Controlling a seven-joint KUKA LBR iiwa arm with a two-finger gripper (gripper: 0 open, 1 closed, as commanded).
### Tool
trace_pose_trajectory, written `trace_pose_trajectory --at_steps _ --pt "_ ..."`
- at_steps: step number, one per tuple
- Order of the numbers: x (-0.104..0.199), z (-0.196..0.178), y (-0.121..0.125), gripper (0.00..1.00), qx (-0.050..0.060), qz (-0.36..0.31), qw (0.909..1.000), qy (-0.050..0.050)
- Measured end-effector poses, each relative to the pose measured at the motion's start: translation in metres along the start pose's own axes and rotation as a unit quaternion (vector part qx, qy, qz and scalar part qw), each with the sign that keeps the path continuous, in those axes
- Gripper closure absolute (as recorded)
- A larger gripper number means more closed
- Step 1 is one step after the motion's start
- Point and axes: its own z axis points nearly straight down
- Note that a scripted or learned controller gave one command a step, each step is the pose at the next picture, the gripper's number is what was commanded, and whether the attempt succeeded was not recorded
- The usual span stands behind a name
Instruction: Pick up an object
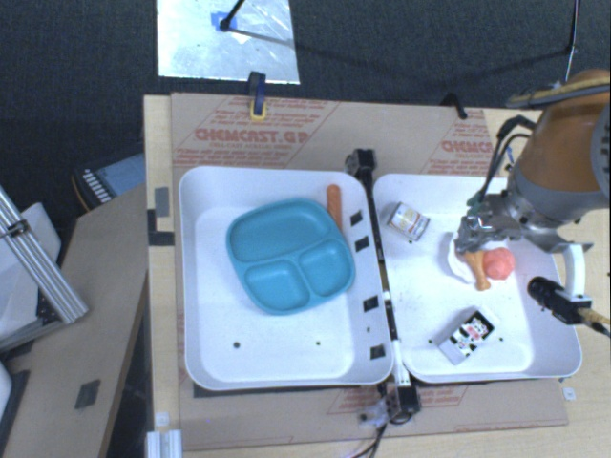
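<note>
Two white bins sit side by side on the bench. The left bin (pixel 205 351) holds a blue plate (pixel 289 254) with three parts in it. A thin orange stick (pixel 334 204) lies just past the plate's upper right edge, near the wall between the bins.

The right bin (pixel 549 356) has more stuff in it. A small can (pixel 408 220) lies on its side near the upper left of that bin. A little black and white box (pixel 466 336) lies near the bottom, well apart from the can. At the right middle of the bin there is a pink ball (pixel 498 263) with a white thing (pixel 462 261) and an orange piece (pixel 479 271) bunched up beside it (they look like toy food, but it is hard to say).

The big grey and orange arm (pixel 568 151) comes in from the right of the frame. Its gripper (pixel 474 233) is down low, right on top of that little bunch. I cannot tell how the hand is set, or if it has got hold of anything.
</note>
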Motion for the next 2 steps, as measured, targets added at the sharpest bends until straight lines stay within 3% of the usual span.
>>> trace_pose_trajectory --at_steps 1,2 --pt "0.000 -0.033 0.002 1.00 0.002 0.000 1.0000 0.000" --pt "0.047 -0.021 0.012 1.00 0.003 -0.003 1.0000 0.001"
